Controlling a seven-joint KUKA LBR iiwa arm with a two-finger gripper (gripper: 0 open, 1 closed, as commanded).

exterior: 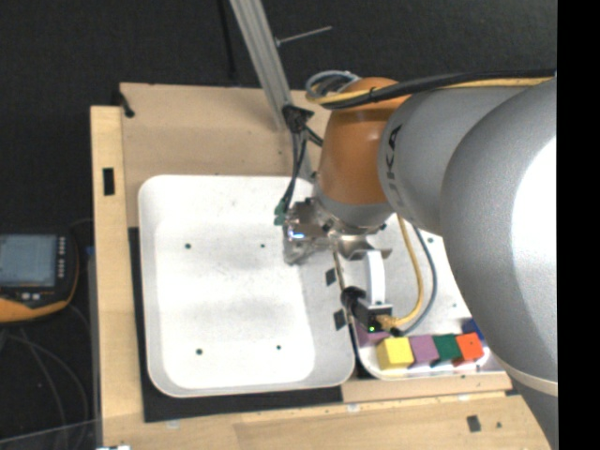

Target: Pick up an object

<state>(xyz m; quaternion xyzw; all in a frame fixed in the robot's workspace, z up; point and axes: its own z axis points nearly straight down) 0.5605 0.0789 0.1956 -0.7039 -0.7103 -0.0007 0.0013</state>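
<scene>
- The left bin point(225, 345) is a shallow white tray with rounded corners and a smooth, faintly grey-speckled floor. A few small dark dots lie spread across that floor.
- The right bin point(422, 374) is white too and mostly covered by the arm point(487, 186). Its lower rim and a strip of floor show at the lower right of the frame.
- A row of small blocks sits along that lower rim, touching or nearly touching one another. From left to right they are a yellow block point(397, 352), a purple block point(425, 348), a green block point(444, 347) and an orange-red block point(468, 347). A blue block point(471, 327) is just above the last one.
- The blocks look matte, with flat faces and square edges.
- The gripper point(302, 235) is at the centre of the frame, over the right edge of the left bin and well apart from the blocks. Whether it is open or closed cannot be told, and nothing can be seen held in it.
- The arm is smooth grey, with a glossy orange band point(352, 153) above the wrist.
- The bench point(197, 129) is pale, flat board.
</scene>
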